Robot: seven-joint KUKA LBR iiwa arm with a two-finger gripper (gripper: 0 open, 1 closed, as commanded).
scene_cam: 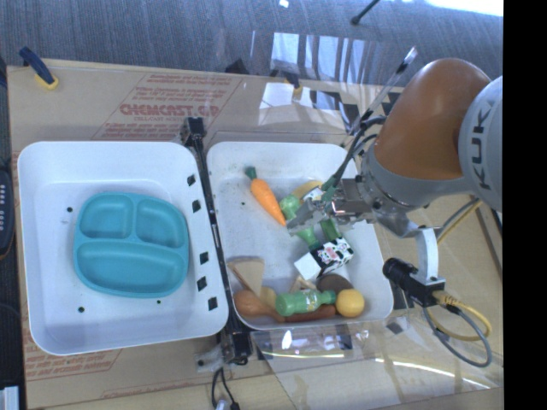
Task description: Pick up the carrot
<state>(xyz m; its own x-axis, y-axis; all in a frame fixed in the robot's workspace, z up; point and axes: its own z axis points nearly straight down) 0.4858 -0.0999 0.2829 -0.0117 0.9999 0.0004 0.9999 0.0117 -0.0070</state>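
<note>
Over the right bin (224,196), jaws (318,214) hover low among the clutter; can't tell how they stand, and no carrot seen between them. Carrot (267,197) lies flat on the bin floor just left of the jaws, green stem toward the back wall, apart from the pile of toy food (301,301) at the front. Left bin (34,229) holds a teal plate (131,243). Judging progress: approach made, grasp and lift both left.
</note>
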